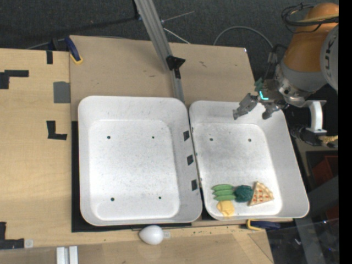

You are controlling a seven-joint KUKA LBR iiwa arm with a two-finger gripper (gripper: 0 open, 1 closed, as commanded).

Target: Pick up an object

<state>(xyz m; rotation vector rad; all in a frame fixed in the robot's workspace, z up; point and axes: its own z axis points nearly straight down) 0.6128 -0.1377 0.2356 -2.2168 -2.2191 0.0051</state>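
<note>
The worktop (132,76) carries two shallow white bins side by side: the left bin (132,158) and the right bin (245,158). The grey arm (308,54) reaches in from the right, and its claw (256,108) hangs released, fingers spread with nothing between them, over the right bin's far edge. The candidates sit well apart from it, bunched against that bin's near wall: a pizza slice toy (260,193), a green pea pod (223,190), a dark green lump (242,192) and a small yellow piece (226,207), touching or nearly so. They look like light, stiff plastic play food, probably slippery; the pizza slice, outermost, seems easiest to pinch across its flat sides. A white egg-like thing (151,235) lies on the worktop below the left bin.
</note>
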